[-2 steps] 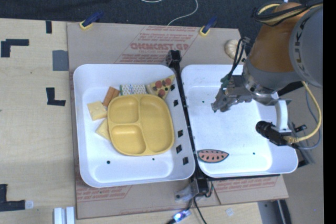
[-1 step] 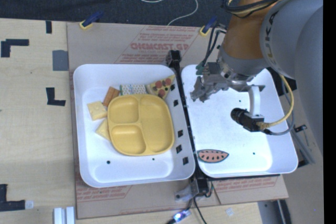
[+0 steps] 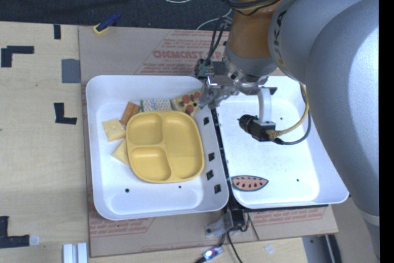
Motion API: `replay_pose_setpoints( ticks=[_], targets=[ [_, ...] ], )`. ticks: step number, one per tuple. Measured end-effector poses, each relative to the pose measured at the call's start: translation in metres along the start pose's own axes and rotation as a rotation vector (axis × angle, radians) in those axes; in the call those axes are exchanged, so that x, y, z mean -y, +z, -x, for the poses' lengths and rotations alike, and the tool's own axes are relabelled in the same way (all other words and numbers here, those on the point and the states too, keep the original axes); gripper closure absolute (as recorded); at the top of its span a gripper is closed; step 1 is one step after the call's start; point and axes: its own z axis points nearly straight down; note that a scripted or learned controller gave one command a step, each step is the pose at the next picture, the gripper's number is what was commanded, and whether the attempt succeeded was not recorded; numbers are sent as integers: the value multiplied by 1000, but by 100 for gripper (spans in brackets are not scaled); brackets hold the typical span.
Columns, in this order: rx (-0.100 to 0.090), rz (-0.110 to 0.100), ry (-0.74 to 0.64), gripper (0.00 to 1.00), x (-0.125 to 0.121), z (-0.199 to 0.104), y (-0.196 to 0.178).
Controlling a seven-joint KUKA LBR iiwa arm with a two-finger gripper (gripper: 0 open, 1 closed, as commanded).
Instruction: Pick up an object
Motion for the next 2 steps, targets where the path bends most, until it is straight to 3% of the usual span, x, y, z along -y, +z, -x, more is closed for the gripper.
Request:
replay_pose_setpoints(
  ticks=[1,2],
  targets=[
    [1,0,5,100,-21,-14,-1],
    [3,-1,7,100,-10,-9,-6]
  ],
)
